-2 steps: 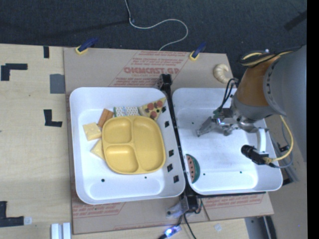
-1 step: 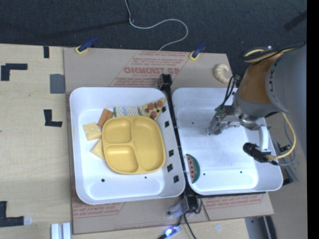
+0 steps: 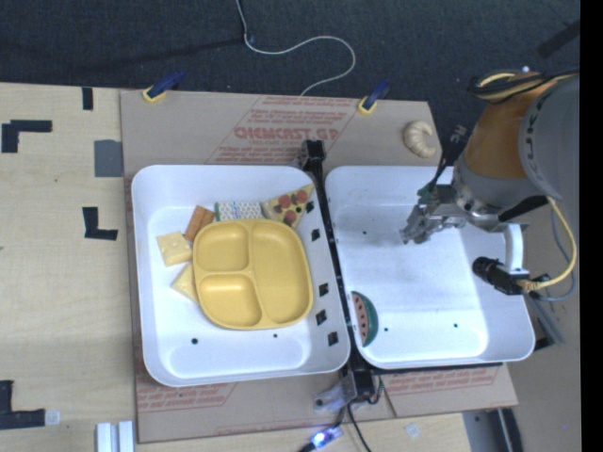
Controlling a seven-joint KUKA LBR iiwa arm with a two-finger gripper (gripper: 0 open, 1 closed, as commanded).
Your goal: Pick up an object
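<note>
Nearest the lens, at the six o'clock edge of the bench, lies a tangle of dark cable and clips (image 3: 347, 398) where the two bins meet. Going left to right: the left shallow white bin (image 3: 151, 281) holds a yellow plastic divided plate (image 3: 252, 273) at its centre, crowding small flat food-like pieces toward nine and twelve o'clock, a pale square cracker (image 3: 173, 248) among them (probably shoved aside by the plate). The right shallow white bin (image 3: 443, 342) keeps one candidate, a flat watermelon-slice toy (image 3: 364, 316), pressed against its wall at about eight o'clock. The two-finger gripper (image 3: 417, 232) hangs over that bin's two o'clock area, well apart from the slice; whether it is clenched or released I cannot tell.
</note>
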